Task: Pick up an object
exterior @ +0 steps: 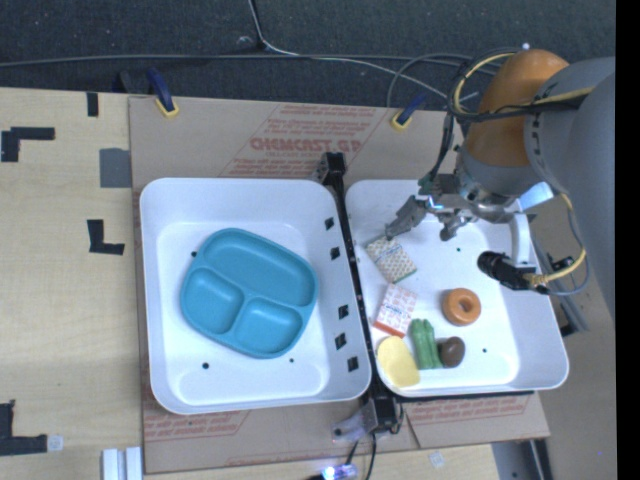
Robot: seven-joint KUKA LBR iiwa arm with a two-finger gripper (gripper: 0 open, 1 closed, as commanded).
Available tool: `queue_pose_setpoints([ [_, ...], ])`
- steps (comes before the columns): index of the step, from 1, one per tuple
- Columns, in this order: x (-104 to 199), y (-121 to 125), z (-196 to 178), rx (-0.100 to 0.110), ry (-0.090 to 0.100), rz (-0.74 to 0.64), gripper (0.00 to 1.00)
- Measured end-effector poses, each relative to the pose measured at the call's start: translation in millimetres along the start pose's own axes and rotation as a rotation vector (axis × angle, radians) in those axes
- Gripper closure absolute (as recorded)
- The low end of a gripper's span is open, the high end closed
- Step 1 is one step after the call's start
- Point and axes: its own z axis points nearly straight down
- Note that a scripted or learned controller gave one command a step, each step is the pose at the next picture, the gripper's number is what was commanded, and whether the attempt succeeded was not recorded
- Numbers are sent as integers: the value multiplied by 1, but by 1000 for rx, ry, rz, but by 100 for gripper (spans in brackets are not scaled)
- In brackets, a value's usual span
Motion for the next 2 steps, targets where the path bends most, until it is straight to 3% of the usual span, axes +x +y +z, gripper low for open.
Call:
queue_pose_setpoints([
  [1, -2, 3, 45, -1, 0, 0, 0],
  [2, -2, 5, 66, -7, 0, 0, 0],
])
